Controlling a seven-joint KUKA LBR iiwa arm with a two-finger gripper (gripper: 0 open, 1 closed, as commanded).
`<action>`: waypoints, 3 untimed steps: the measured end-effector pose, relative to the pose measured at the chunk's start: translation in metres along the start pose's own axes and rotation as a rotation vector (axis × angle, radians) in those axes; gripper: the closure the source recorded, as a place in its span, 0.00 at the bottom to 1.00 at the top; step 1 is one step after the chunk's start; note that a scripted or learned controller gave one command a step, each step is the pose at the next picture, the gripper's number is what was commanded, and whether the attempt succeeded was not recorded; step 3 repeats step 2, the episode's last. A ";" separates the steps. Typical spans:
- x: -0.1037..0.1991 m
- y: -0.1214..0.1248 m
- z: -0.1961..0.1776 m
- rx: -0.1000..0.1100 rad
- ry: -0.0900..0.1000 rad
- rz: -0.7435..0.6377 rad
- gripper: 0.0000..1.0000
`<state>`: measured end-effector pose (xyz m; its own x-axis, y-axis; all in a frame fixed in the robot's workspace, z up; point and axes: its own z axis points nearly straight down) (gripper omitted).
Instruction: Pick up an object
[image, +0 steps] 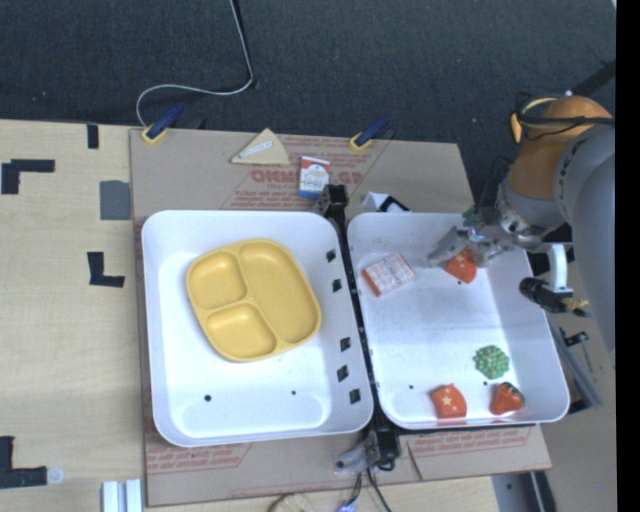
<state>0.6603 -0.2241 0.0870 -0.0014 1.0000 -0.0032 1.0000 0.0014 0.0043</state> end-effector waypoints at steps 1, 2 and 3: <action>0.000 0.001 -0.011 -0.002 -0.003 -0.002 1.00; 0.067 0.006 -0.048 0.003 0.004 -0.002 1.00; 0.067 0.006 -0.048 0.003 0.004 -0.002 1.00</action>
